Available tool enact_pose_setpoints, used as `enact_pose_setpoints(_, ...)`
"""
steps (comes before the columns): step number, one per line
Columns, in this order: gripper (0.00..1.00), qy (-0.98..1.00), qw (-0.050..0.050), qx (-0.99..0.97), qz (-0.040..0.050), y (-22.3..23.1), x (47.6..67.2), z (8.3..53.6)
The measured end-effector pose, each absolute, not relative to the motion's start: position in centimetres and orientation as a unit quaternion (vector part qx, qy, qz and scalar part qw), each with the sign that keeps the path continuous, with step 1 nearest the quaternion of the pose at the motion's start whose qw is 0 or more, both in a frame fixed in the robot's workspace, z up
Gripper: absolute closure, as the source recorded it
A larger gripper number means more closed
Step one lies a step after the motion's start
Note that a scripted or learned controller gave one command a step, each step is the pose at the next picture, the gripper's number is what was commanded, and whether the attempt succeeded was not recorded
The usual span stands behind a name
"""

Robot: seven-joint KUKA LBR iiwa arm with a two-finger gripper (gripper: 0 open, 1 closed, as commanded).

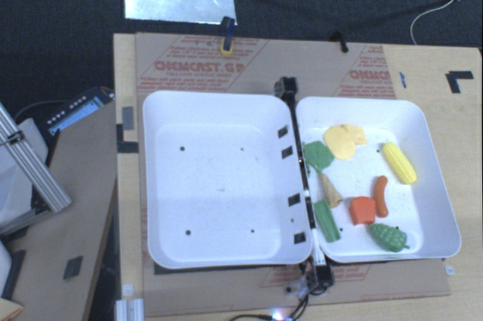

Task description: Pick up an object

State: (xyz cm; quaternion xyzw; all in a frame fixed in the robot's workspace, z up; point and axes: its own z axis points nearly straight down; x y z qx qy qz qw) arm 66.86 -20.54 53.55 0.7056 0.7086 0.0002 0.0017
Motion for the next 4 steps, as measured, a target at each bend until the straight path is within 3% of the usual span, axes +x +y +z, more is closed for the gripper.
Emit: enact_pose_setpoints(4, 1.0, 0.709, 0.002, 0.705, 0.0002, -20.53, 66.87, 53.54)
